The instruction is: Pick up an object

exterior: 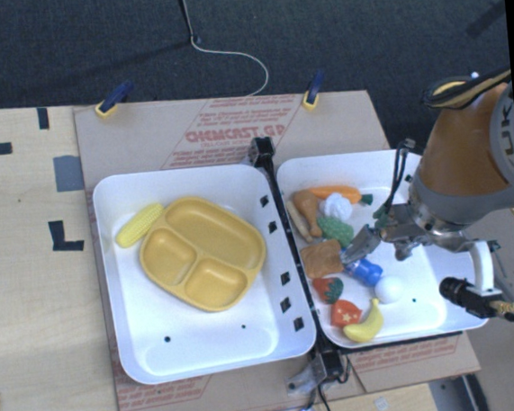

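A grey and orange arm (pixel 471 170) reaches over the right bin (pixel 430 314), its gripper (pixel 366 246) low among crowded toy food; whether it is spread or pinching cannot be told. A blue object (pixel 367 272) lies just beneath it, beside a white ball (pixel 388 290). A clean grasp likely needs a straight descent, avoiding neighbours. The left bin (pixel 135 347) holds a yellow tray (pixel 204 252) and corn (pixel 139 225). Cardboard (pixel 232 130) covers the bench.

A yellow three-compartment plastic tray (pixel 202 252) is lying in the left shallow white bin (pixel 135 347). A yellow toy corn cob (pixel 139 224) is resting against the tray's upper-left edge.
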`<state>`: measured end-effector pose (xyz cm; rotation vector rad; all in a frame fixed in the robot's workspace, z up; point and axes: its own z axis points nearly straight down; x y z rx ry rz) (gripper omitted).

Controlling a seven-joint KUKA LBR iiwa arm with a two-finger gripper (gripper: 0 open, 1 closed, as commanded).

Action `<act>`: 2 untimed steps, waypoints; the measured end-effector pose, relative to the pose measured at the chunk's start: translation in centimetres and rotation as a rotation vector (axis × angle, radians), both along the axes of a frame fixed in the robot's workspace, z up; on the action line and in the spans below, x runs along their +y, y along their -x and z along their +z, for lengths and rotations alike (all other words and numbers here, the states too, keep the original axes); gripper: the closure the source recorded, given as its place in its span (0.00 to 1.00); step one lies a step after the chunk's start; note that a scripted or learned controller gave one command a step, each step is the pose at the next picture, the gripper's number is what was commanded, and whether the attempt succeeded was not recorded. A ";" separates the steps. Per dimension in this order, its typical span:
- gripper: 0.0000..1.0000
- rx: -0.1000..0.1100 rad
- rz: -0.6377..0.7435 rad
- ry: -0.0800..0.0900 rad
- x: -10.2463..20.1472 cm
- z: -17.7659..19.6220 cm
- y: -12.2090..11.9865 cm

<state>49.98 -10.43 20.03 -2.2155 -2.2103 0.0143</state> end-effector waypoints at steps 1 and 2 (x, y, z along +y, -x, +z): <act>0.00 -0.013 0.003 0.002 0.0 0.6 -0.3; 0.00 -0.009 0.003 0.001 0.0 -3.7 -0.1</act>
